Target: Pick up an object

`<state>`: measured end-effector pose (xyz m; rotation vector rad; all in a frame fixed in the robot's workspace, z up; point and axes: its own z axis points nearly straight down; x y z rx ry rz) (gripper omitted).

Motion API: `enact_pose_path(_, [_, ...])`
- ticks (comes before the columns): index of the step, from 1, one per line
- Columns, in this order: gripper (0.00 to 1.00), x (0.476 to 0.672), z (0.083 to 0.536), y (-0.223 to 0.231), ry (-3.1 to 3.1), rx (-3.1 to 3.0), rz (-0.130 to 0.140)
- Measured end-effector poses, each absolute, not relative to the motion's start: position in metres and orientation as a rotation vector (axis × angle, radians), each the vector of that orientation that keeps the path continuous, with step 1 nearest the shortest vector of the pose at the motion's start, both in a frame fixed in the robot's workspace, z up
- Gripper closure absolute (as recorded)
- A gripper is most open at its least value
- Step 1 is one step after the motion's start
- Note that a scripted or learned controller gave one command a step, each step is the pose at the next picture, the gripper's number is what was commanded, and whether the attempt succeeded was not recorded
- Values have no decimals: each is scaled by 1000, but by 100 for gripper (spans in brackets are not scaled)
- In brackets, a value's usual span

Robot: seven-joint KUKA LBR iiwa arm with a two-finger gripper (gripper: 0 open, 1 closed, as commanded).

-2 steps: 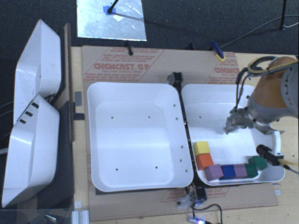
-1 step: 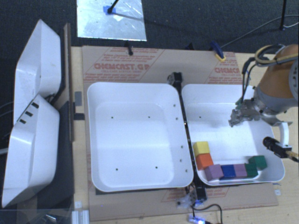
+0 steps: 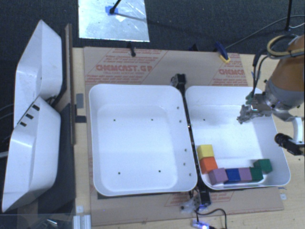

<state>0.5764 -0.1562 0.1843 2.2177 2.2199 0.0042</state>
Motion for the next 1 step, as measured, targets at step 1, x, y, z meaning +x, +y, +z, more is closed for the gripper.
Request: enact_pose_path(1, [100, 571, 239, -149, 2220, 2217, 5])
